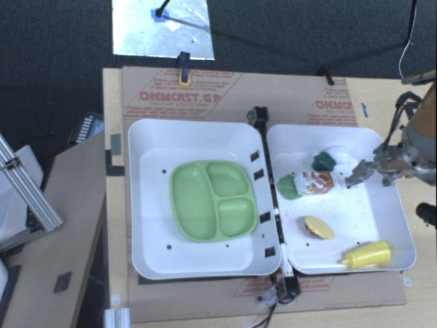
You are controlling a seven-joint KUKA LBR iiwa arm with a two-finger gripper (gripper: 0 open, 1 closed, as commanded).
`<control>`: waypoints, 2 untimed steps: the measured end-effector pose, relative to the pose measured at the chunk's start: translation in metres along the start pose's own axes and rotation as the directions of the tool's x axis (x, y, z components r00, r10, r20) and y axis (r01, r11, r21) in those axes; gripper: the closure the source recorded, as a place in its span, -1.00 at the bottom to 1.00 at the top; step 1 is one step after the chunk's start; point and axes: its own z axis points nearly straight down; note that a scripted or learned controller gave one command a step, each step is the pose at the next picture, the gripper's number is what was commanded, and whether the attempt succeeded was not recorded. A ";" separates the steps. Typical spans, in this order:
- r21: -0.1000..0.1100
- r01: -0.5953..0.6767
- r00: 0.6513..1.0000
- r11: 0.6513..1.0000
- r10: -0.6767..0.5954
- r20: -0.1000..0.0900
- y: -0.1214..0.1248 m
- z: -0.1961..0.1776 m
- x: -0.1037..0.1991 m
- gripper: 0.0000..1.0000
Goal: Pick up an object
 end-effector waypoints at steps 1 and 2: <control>-0.012 0.004 1.000 1.000 -0.004 0.003 0.003 -0.007 0.001 -1.00; -0.008 0.002 1.000 1.000 -0.002 0.002 0.003 0.053 -0.006 -1.00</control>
